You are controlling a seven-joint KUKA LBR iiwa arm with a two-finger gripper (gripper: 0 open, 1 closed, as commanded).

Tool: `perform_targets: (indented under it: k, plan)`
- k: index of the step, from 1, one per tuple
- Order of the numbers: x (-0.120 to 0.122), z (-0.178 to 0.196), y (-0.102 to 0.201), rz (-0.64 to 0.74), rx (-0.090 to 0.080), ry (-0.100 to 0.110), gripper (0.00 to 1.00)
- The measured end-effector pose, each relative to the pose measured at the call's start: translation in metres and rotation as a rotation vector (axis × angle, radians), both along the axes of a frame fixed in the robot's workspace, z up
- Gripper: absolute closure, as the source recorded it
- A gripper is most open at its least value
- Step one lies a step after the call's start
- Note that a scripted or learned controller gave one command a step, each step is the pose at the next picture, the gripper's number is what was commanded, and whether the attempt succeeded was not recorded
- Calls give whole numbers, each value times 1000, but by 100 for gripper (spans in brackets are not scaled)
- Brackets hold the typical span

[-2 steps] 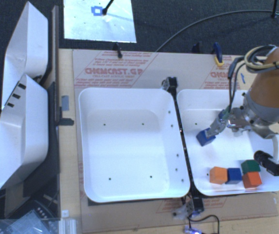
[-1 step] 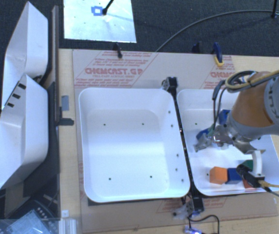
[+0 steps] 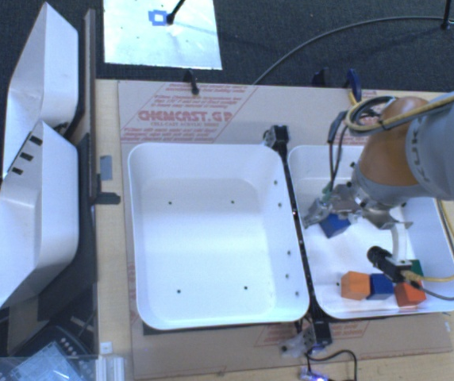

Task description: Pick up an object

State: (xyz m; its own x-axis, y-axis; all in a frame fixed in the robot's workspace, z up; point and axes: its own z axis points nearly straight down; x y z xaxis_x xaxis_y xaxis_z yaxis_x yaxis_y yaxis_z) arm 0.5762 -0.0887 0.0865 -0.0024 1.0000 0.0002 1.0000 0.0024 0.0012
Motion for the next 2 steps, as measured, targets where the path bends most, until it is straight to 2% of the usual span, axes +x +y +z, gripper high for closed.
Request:
perform_targets:
  k: [1, 2]
  plan:
    - [0, 11, -2, -3, 0, -2, 100]
    - [54, 105, 82, 6, 2, -8, 100]
